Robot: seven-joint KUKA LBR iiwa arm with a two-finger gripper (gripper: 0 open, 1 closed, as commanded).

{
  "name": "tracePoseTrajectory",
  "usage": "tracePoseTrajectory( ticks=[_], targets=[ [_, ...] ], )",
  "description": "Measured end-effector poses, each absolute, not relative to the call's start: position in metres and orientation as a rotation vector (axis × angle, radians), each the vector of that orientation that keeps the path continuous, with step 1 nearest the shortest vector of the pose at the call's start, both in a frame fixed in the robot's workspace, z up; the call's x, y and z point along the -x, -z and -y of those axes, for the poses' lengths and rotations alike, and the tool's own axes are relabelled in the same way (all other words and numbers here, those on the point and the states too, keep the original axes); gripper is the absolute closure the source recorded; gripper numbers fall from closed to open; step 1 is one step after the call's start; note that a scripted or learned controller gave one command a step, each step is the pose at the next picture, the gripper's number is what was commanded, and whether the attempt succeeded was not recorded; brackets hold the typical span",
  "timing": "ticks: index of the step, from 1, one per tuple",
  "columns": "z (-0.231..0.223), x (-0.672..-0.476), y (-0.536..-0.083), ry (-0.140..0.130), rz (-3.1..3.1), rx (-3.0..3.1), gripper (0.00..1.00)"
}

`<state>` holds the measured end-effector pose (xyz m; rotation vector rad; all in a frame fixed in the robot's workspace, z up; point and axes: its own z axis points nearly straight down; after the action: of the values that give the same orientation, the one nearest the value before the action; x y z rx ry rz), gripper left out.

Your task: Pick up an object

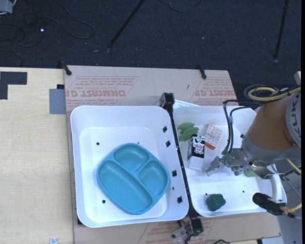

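Observation:
The right bin (234,211) holds a light green toy (186,131), a small white carton with black patches (197,150), a white packet with red print (212,135) and a dark green lump (215,202). My gripper (217,165) hangs low over the right bin's middle, just right of the carton and above the dark green lump. I see nothing held in it. The grey arm with its orange band (272,128) covers the bin's right side.
The left bin (86,136) holds a blue divided plate (133,178). A black divider (175,156) runs between the bins. Cardboard (117,85) lies under both, with a wooden bench (25,161) to the left. Cables loop (262,91) at the right.

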<state>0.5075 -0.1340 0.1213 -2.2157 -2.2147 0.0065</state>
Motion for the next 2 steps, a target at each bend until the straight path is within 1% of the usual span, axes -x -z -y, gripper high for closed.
tracePoseTrajectory(
  ticks=[1, 2],
  targets=[
    [0.133, -0.507, -0.085, -0.004, 2.217, 2.218, 0.00],
    [0.136, -0.508, -0.096, -0.006, 2.212, 2.226, 1.00]
  ],
)
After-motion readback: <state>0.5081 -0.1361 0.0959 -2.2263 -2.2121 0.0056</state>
